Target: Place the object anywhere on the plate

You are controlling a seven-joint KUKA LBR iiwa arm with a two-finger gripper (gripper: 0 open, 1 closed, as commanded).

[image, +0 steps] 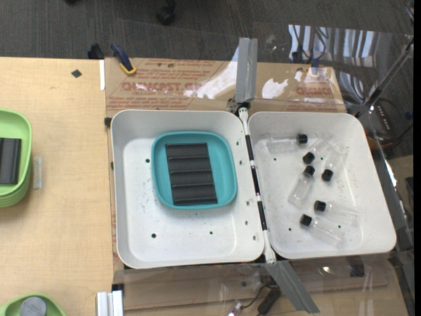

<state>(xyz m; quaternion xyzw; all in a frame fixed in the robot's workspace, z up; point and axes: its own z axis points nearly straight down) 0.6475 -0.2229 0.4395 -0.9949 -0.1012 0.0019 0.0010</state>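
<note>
Vials (309,171) first: six or so clear tubes with black caps, scattered loose across the right-hand bin (368,242), well to the right of the teal plate (227,176) and apart from it. They lie flat at all sorts of angles, a few close enough to touch. None of them is on the plate.

The plate itself sits in the left-hand bin (131,236), a little above that bin's middle, and carries a dark ribbed block (191,174) across its centre with the teal rim showing all round it.

Between plate and vials runs the seam where the two bins meet; a grey upright bar (247,71) stands at its far end. Behind the plate lies a sheet of printed cardboard (164,84), with a small blue-and-yellow tool (123,58) at its left corner. Far left of the plate, on the wooden bench (52,242), sits a stack of green dishes (16,130) holding something dark.

Gripper — open or closed, I cannot tell.
</note>
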